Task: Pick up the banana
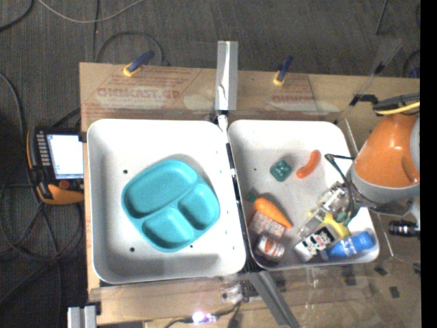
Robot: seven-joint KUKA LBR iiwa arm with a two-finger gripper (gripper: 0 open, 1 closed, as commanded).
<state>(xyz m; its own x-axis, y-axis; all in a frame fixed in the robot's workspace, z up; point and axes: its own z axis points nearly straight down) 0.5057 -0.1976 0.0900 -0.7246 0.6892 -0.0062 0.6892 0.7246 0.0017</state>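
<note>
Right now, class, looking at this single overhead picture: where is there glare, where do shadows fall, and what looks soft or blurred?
In the camera view, lighting is even and diffuse; the white bins look bright, near washed out. The teal tray casts a faint shadow only. Items crowded by the tool look soft, and the yellow banana is hard to outline. The carpet at the top stays dim.

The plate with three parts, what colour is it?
Turquoise blue; the plate shows clearly in the camera view.
</note>
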